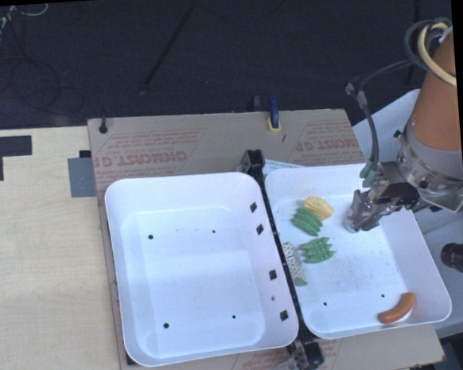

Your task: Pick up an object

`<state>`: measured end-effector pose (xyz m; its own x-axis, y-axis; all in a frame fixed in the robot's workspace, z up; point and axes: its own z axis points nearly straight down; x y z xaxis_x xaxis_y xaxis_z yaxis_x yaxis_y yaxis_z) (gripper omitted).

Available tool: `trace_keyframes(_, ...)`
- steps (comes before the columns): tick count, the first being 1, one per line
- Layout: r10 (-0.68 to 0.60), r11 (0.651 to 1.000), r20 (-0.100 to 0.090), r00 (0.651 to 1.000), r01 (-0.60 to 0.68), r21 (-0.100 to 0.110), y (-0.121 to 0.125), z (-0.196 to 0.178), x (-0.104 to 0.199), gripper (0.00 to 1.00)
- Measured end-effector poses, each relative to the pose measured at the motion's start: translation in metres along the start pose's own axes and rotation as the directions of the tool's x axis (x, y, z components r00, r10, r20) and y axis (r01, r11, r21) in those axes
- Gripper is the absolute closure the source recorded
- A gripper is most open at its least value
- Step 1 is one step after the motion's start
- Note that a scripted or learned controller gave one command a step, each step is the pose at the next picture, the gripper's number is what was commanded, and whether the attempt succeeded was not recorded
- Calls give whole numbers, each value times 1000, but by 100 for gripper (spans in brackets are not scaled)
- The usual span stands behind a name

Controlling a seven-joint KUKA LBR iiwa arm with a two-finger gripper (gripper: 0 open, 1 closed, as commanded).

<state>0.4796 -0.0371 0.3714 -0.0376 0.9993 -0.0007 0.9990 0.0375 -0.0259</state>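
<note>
Hand (362,216) is positioned over the right bin (427,284); its state cannot be determined. Just left lie a yellow corn piece (319,207) and green pods (306,221). An orange sausage (397,308) rests near the bin's front corner.

Your arm (437,108) cut off at the right edge, gripper (360,216) fingers too blurred to judge, small patterned item (289,255) by the divider unidentifiable.
</note>
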Motion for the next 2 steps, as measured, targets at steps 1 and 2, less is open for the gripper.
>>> trace_keyframes(1,-11,1000,1,1000,11,2,0,-9,0,100)
trace_keyframes(2,-21,1000,2,1000,21,5,0,-19,0,100)
